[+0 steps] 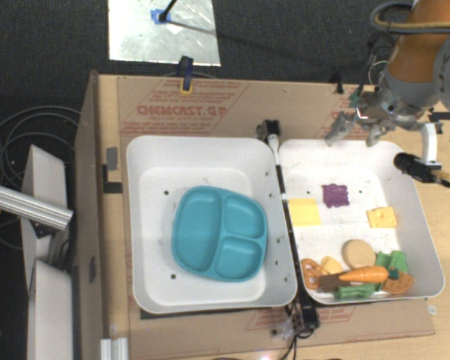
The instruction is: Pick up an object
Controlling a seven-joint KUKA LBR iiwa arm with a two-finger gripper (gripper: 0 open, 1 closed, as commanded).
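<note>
One fixed overhead camera looks slantwise down on both bins (210, 152).

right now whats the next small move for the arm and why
Probably lower the gripper toward the purple piece. The gripper hangs open over the far rim of the right bin with nothing between its fingers, and the purple piece lies alone, the item nearest it, apart from the crowded toy food at the near edge.

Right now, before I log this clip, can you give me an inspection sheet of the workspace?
Surface: two shallow white bins side by side on a brown bench.
Job's things: purple flat piece, two yellow squares, round tan piece, orange carrot, green pieces, all in the right bin.
Clutter: teal divided plastic tray in the left bin.
Tool: open, above the right bin's far edge, holding nothing.
Cables: black loops left of the bench.
Surroundings: dark floor, shiny square plate.
</note>
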